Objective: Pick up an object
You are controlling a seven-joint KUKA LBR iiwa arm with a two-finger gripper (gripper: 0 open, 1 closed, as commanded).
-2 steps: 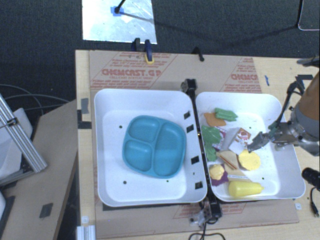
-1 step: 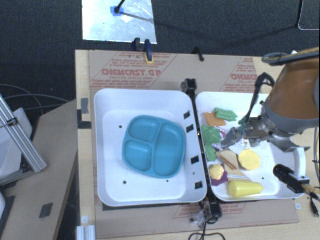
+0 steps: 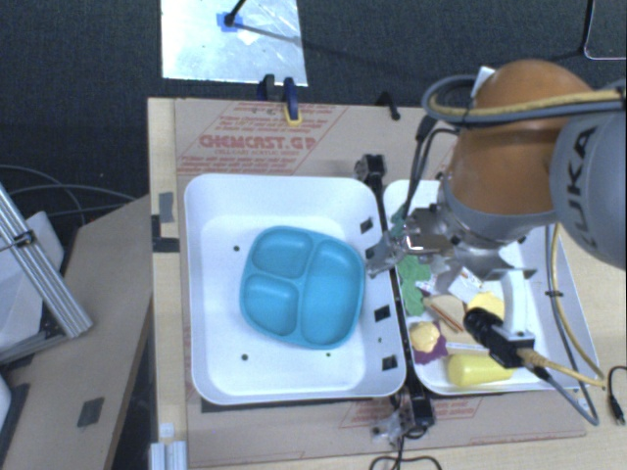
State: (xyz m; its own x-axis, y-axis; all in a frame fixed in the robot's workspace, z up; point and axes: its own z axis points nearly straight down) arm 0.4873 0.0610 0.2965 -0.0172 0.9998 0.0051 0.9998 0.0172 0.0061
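Two shallow white bins sit side by side: the left bin (image 3: 216, 262) holds a blue sectioned plastic plate (image 3: 300, 286). The claw (image 3: 443, 280) hangs over the right bin (image 3: 537, 380), its grip hidden, small yellow, green and tan toy foods (image 3: 470, 368) directly below and beside it.

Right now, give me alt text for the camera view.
A grey and orange arm reaches over the right bin, which holds small yellow and green items. The left bin holds a blue divided plate.
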